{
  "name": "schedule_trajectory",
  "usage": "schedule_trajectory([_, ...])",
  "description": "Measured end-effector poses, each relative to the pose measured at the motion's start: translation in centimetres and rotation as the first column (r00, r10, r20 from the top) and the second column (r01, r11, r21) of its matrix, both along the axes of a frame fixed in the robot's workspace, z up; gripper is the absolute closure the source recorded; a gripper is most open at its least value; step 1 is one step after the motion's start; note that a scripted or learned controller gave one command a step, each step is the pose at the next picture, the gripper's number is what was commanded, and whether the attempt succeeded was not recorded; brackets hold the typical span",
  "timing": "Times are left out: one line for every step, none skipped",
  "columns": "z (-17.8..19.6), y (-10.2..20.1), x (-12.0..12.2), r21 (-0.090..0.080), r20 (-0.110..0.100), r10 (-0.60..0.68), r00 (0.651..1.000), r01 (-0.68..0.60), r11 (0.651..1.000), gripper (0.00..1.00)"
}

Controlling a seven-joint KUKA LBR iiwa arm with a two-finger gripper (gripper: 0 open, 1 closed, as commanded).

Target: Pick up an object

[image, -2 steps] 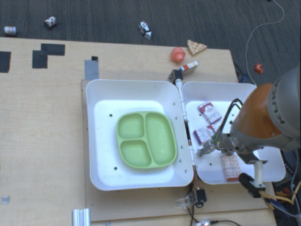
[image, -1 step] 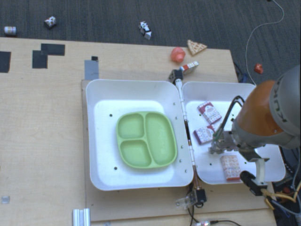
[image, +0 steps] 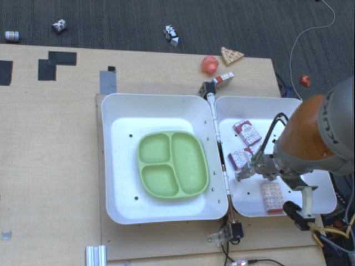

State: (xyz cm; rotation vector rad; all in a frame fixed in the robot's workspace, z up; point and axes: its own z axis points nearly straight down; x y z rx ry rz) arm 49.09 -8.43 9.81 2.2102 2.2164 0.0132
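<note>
Overhead slanted view of the bench (image: pixel 50 148) with two white bins side by side. The left bin (image: pixel 119 165) holds a green three-part plate (image: pixel 173 164), lying flat near its centre. The right bin (image: pixel 327 201) holds three small packets: a red-and-white packet (image: pixel 246 132) toward the far side, a second packet (image: pixel 238 159) just below it near the divider, and a pinkish packet (image: pixel 272 196) toward the near edge. The arm (image: pixel 319 132) reaches in from the right, and its gripper (image: pixel 248 170) hangs over the right bin between the second and pinkish packets; whether the claw is spread or pressed together cannot be told, and no packet is seen between its tips. Beyond the bins lie a red ball (image: pixel 209 64) and a pizza-slice toy (image: pixel 231 55).
</note>
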Motion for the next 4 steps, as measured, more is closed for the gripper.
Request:
schedule_trajectory([1.0,0.1,0.2,0.000,0.004,0.003,1.000,-0.003,1.000,1.00])
schedule_trajectory([1.0,0.1,0.2,0.000,0.004,0.002,1.000,-0.002,1.000,0.00])
schedule_trajectory([-1.1,-0.3,-0.2,0.002,-0.007,-0.002,1.000,0.002,1.000,0.00])
schedule_trajectory([0.0,-0.3,0.0,0.000,0.000,0.002,1.000,-0.002,1.000,1.00])
